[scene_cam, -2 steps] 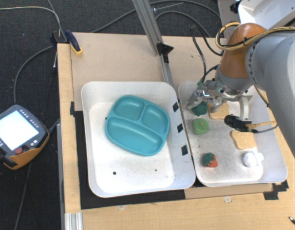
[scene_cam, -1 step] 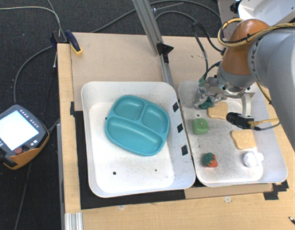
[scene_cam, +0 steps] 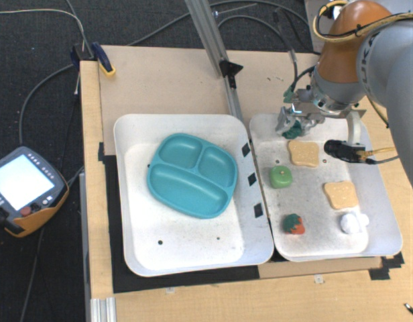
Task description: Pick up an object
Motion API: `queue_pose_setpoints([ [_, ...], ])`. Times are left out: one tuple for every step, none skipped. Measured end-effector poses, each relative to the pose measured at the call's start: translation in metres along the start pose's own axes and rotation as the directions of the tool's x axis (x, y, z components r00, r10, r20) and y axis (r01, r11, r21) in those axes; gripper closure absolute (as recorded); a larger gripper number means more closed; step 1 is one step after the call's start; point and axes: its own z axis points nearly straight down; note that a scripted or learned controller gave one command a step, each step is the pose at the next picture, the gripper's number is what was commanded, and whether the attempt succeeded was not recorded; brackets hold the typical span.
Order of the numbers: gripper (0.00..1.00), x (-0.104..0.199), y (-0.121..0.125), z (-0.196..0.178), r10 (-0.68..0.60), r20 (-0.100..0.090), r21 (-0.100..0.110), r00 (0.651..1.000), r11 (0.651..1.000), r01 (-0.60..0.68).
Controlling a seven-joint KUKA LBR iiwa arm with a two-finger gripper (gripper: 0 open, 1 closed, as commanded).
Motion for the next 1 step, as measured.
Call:
queue_pose_setpoints([
  [1.0, -0.01, 0.0029, -0.0531, 0.002, 0.001, 0.0, 1.0, 1.0, -0.002],
])
